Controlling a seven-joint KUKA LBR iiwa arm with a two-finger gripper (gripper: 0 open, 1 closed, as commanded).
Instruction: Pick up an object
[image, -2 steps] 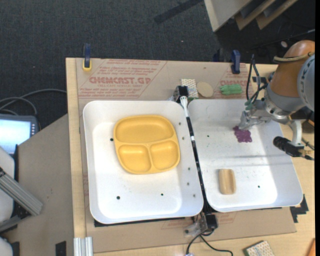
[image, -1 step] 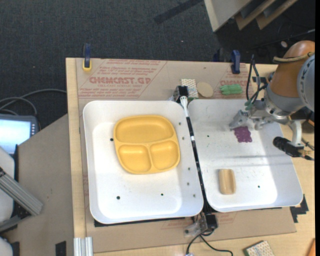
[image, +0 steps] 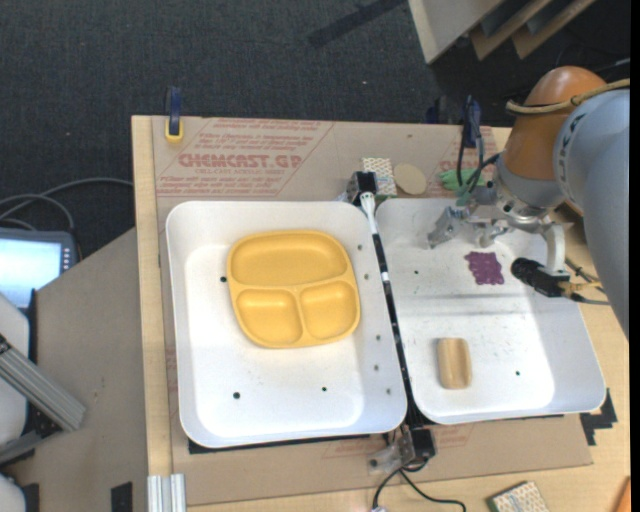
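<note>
In the right bin (image: 560, 390) lie two things: a small purple bunch of grapes (image: 484, 267) near the far side and a tan bread-like roll (image: 453, 362) toward the near side. My gripper (image: 467, 233) hangs over the far end of that bin, just up and left of the grapes. It is open, its fingers (image: 438, 236) spread apart with nothing between them. The roll lies well below the gripper, apart from it.
The left bin (image: 200, 400) holds a yellow three-compartment plate (image: 293, 287). The ridge where the two bins meet (image: 385, 300) runs down the middle. A tan disc (image: 409, 179) and a blue clamp (image: 174, 125) sit on the cardboard behind the bins.
</note>
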